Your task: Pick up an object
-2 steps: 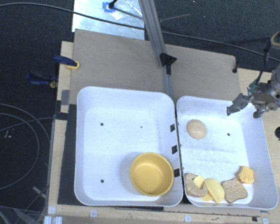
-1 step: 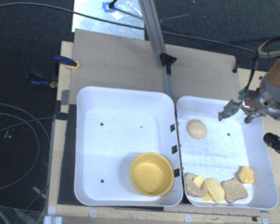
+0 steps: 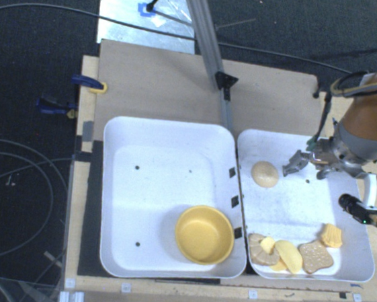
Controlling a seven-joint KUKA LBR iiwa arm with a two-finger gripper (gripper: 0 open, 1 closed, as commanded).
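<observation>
We see even, bright overhead light, mild glare on the white bins (image 3: 176,139), soft shadows, slightly grainy focus.

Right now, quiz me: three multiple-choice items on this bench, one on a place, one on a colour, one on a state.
1. Where is the bowl?
A. left bin
B. right bin
C. on the bare bench

2. What colour is the bowl?
A. blue
B. yellow
C. red

3. How does the claw stand toward the bun?
A. clamped on it
B. lifting it clear of the bin
C. apart, beside it

Answers: 1 A, it sits in the left bin's near right corner. 2 B, it is plainly yellow. 3 C, white bin floor shows between claw and bun.
</observation>
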